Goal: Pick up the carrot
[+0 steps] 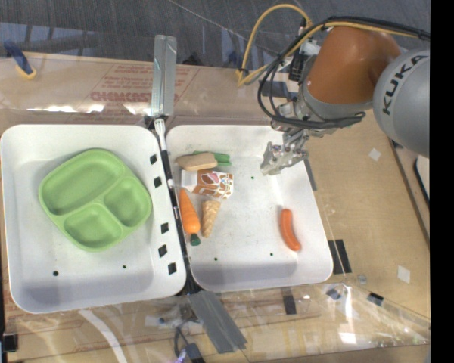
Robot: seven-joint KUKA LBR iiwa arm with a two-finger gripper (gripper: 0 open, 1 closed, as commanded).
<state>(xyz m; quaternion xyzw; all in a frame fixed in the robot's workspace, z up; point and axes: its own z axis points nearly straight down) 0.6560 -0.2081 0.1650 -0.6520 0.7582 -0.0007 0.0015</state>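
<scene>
The carrot (189, 215) is orange with a dark green stub at its near end. It lies along the left wall of the right bin (246, 267), pointing toward the front. My gripper (278, 159) hangs over the back right part of that bin, well to the right of the carrot and farther back. Nothing shows between its fingers.
Next to the carrot lie a cone-shaped waffle piece (211, 215), a brown and white packet (209, 181) and a bread slice (197, 161) with a green item behind it. An orange sausage (290, 229) lies at the bin's right. The left bin (23, 278) holds a green divided plate (94, 198).
</scene>
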